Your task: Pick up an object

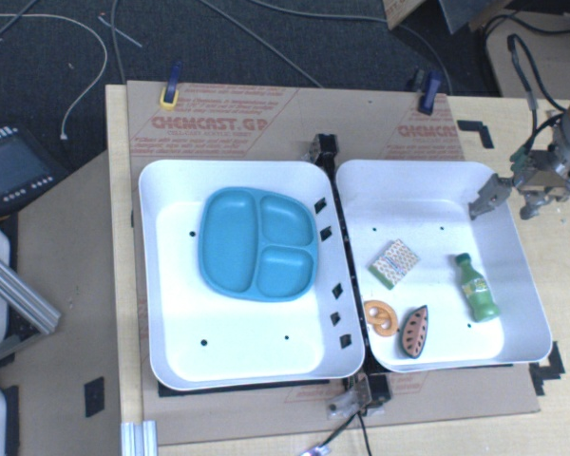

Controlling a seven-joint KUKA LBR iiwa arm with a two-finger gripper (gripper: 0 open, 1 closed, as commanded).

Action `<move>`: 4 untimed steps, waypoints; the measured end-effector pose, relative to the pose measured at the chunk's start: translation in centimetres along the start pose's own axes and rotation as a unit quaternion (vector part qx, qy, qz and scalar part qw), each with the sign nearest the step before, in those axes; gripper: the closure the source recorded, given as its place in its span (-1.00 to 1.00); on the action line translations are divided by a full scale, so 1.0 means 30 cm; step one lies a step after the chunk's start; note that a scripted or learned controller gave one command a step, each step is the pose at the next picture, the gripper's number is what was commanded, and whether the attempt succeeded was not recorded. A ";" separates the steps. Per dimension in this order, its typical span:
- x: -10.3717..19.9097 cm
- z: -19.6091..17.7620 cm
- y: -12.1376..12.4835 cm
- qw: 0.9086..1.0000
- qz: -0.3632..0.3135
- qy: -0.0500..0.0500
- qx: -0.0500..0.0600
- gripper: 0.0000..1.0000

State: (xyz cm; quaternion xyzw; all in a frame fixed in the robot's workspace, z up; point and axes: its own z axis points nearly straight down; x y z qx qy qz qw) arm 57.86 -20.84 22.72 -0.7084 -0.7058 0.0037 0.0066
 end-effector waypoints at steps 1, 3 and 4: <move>0.003 -0.027 0.009 1.000 -0.002 -0.002 -0.007 -1.00; 0.019 0.334 0.028 1.000 -0.002 -0.001 -0.004 -1.00; 0.022 0.482 0.028 1.000 -0.002 -0.001 -0.005 -1.00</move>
